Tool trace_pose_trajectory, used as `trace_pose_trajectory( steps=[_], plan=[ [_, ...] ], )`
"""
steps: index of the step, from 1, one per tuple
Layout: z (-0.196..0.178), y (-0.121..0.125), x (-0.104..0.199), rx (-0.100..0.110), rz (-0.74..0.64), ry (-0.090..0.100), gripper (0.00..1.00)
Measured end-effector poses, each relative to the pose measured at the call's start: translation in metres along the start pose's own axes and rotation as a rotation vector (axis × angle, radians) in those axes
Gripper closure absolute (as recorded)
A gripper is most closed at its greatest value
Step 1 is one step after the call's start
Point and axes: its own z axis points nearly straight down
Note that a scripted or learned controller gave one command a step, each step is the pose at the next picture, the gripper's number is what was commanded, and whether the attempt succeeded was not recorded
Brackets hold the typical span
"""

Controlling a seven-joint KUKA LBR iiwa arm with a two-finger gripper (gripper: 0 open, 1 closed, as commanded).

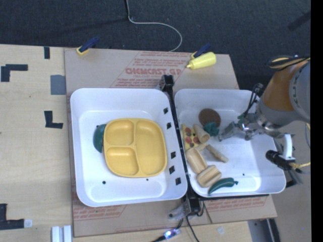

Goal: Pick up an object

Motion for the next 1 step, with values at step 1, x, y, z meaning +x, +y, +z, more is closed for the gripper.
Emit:
trace_pose_trajectory(
  steps=[1],
  plan=[
    [-0.0128, 0.0009, -0.0002, -0.002, -0.001, -0.001, 1.0]
  ],
)
